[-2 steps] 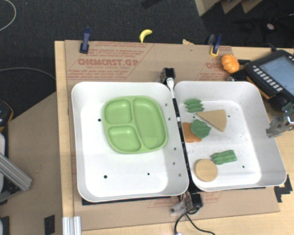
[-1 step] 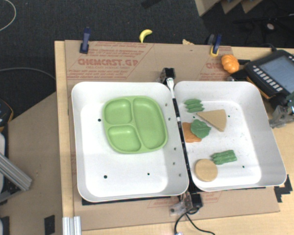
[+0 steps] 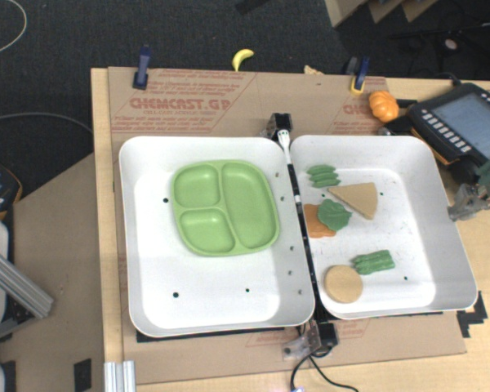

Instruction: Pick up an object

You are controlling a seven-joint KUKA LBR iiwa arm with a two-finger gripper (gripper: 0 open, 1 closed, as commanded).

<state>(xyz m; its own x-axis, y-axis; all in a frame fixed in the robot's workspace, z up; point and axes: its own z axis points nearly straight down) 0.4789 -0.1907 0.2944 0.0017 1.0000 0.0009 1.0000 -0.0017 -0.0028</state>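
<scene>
Tabletop (image 3: 188, 100) carries 2 white bins side by side. Left bin (image 3: 143, 243) holds a green 3-compartment plate (image 3: 225, 207). Right bin (image 3: 429, 219) holds the pickable items: tan wedge (image 3: 355, 198) centre, tan disc (image 3: 343, 283) near-left, green piece (image 3: 335, 214) overlapping an orange piece (image 3: 313, 223), 2 more green pieces, far-left and near-centre. Gripper (image 3: 472, 193) sits at that bin's right rim, blurred; open or closed, can't tell.
</scene>
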